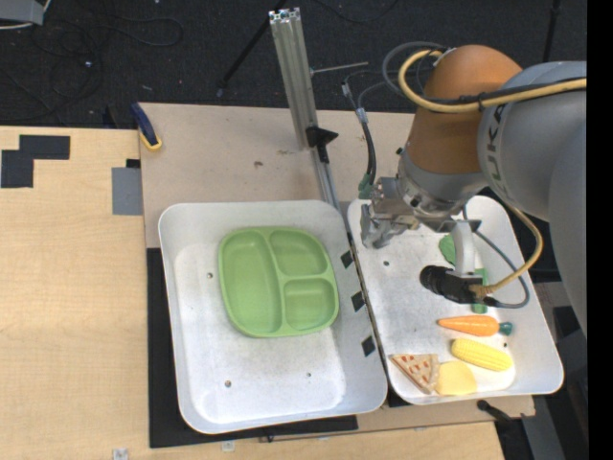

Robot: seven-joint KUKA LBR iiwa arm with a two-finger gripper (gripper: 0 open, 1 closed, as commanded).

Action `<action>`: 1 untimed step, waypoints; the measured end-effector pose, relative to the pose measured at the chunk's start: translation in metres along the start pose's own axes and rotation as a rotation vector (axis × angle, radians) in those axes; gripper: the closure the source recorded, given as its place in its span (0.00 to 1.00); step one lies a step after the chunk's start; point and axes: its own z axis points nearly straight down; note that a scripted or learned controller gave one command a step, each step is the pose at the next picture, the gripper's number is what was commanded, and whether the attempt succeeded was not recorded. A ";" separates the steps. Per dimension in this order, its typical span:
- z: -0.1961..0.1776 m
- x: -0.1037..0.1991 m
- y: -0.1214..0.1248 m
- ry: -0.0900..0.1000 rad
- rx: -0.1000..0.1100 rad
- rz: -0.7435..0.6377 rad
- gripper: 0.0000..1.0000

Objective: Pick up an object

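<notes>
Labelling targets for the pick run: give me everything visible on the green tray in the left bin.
The green tray is a pale green, smooth plastic-looking rounded rectangle with a raised rim and three compartments: one long one on its left side, two smaller ones on its right. All three look empty. It lies flat and right side up, slightly rotated, in the upper middle of the left bin, resting on the bin floor. Nothing else touches it; the gripper is over the right bin.

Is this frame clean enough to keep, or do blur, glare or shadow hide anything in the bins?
Camera view: sharp overall, evenly lit, soft shadows only. The green tray and the carrot, corn and pizza slice read clearly. The white bins look bright but keep their surface speckle. The gripper is dark and cluttered with cables, so its detail is hard to read.
</notes>
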 end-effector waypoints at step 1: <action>0.012 0.050 0.009 0.000 0.000 0.000 1.00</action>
